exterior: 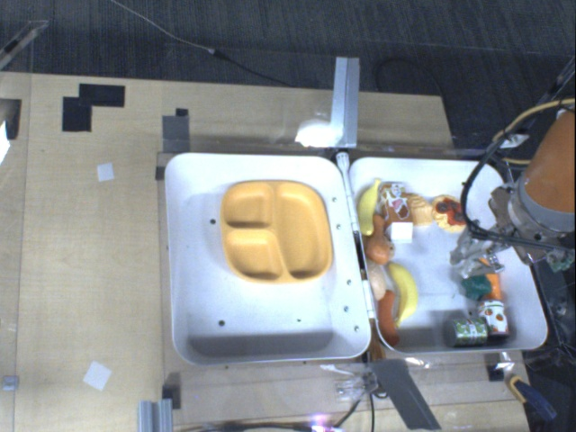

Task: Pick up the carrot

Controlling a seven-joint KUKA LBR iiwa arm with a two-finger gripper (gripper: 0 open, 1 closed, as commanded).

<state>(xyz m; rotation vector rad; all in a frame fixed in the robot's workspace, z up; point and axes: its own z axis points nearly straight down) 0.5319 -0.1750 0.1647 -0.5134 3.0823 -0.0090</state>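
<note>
The carrot (491, 286), a short orange piece with a teal-green top, lies near the right wall of the right bin (432, 345). My gripper (473, 254) hangs just above and slightly left of it, at the end of the grey arm with its orange band (551, 165) coming in from the right. The gripper's metal tip sits right at the carrot's upper end. Whether it touches the carrot is unclear from this angle.
The right bin also holds two bananas (367, 207) (405, 293), a white cube (401, 232), a snack packet (396, 201), a green can (470, 331) and a small carton (493, 317) just below the carrot. A yellow compartment plate (274, 230) sits in the left bin (193, 331).
</note>
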